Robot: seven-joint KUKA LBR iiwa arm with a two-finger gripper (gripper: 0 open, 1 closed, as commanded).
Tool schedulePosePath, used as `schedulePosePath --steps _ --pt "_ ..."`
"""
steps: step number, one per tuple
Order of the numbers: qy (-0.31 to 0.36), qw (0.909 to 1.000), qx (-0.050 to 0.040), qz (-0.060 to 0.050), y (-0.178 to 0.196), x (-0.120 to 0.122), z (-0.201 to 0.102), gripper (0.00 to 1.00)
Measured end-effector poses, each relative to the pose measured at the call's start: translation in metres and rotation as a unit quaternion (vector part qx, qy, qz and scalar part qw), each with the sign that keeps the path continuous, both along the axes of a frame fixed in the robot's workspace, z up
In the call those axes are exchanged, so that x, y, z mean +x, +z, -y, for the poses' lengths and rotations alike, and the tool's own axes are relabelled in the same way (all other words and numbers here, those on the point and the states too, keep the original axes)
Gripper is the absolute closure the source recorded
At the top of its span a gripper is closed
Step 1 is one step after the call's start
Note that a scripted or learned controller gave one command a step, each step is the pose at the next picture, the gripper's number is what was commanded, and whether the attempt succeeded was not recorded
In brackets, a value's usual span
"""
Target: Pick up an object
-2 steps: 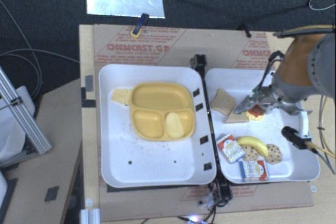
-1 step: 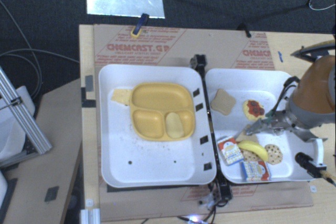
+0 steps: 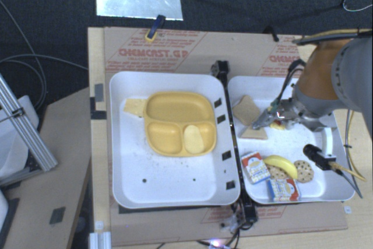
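The bench (image 3: pixel 96 143) bears 2 white bins (image 3: pixel 125 183) on brown cardboard (image 3: pixel 175 52).

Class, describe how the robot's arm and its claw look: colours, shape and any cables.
The arm is thick and rounded, grey, with an orange band above the wrist. A thin dark cable runs down beside it toward the claw, which is small, metallic grey and tapers to a narrow tip.

Red print reading "CHEMCAST GP" stands on the brown protective sheet (image 3: pixel 175 46) covering the worktop, at about 12 o'clock from the left bin (image 3: pixel 119 143), and repeats slantwise toward 1 o'clock; the small food packets' print is too small to read.
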State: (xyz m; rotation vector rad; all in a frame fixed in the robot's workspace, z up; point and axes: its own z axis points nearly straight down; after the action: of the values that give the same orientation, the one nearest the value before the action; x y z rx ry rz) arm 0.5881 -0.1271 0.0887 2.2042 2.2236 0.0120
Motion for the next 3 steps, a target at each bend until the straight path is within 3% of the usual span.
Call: schedulePosePath --steps 1,2,3 --pt "-0.001 1.0 -0.0054 -0.005 0.0 0.083 -0.036 0.0" --pt "-0.005 1.0 0.0009 -0.007 -0.004 0.051 -0.017 0.0" --pt "-0.002 1.0 0.0003 -0.003 0.009 0.054 -0.019 1.0"
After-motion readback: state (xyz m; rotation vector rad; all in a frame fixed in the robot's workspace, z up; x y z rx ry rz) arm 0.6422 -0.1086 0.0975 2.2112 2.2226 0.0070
